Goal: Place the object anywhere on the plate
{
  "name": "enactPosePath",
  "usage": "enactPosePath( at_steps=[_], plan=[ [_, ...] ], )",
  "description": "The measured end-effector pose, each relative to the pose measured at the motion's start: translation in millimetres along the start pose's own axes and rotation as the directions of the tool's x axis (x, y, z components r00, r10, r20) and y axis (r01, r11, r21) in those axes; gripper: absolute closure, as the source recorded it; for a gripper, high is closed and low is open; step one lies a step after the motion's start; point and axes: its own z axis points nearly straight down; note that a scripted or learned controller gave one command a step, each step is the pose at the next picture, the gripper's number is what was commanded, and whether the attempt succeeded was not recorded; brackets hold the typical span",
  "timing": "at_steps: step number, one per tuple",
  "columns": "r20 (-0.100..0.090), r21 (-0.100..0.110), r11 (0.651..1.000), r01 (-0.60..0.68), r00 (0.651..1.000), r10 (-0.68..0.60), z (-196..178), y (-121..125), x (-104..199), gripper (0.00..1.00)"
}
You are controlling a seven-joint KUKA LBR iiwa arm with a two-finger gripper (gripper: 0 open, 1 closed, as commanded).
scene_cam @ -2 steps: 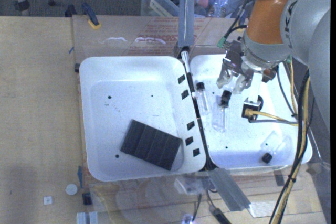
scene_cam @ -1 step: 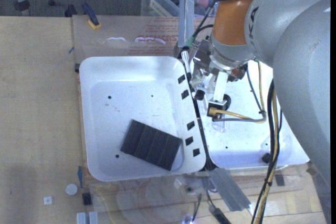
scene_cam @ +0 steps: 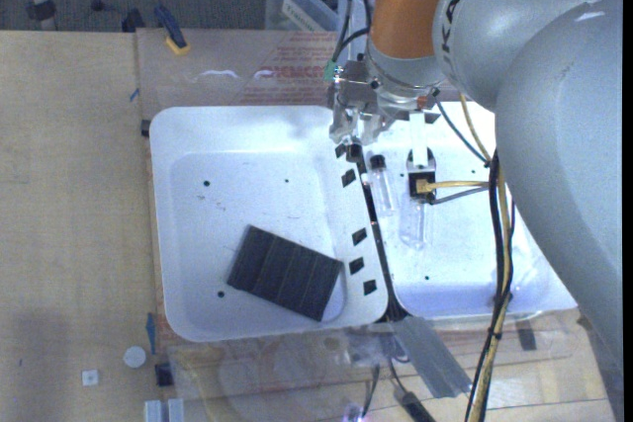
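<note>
A dark ridged rectangular plate (scene_cam: pixel 285 273) lies tilted in the left bin (scene_cam: pixel 188 163), toward that bin's five o'clock corner. At one o'clock from it, the gripper (scene_cam: pixel 398 198) hangs over the right bin (scene_cam: pixel 465 282) just past the shared divider, its two clear fingers (scene_cam: pixel 411 224) set a narrow gap apart with nothing between them.

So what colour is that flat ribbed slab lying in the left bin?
Dark grey, nearly black, with lengthwise ridges; the slab shows clearly in the camera view, against the white left bin.
</note>
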Motion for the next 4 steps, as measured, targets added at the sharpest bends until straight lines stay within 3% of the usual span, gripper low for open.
enactPosePath(
  at_steps=[1,2,3,4],
  plan=[
    [0.0,0.002,0.999,-0.037,0.999,0.037,-24.9,3.8,60.9,1.0],
    [-0.001,-0.001,0.998,0.065,0.998,-0.065,-14.5,-3.7,116.2,1.0],
    [-0.001,-0.001,0.975,0.222,0.975,-0.222,-13.8,-7.4,147.2,1.0],
    [0.0,0.007,0.994,0.11,0.994,-0.11,73.3,-8.3,140.7,1.0]
  ],
)
